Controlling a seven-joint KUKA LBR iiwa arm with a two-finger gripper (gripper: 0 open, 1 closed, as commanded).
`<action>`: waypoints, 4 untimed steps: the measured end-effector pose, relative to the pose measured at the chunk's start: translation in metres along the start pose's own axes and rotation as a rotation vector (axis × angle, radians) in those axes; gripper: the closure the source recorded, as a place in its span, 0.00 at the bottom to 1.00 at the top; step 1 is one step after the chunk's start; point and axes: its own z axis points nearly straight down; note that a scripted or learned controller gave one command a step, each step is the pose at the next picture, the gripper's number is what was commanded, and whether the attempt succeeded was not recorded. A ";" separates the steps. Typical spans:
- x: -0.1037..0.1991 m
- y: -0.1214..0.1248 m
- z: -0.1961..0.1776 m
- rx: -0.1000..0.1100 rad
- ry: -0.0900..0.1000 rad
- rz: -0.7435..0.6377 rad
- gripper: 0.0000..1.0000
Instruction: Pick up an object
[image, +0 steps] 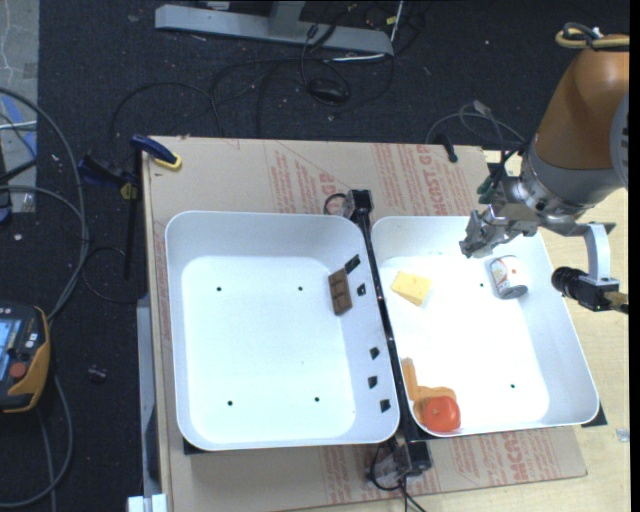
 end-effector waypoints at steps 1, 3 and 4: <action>0.039 -0.018 0.002 0.001 0.000 0.001 1.00; 0.145 -0.054 0.002 0.002 0.000 0.000 1.00; 0.193 -0.073 0.021 0.003 -0.001 0.000 1.00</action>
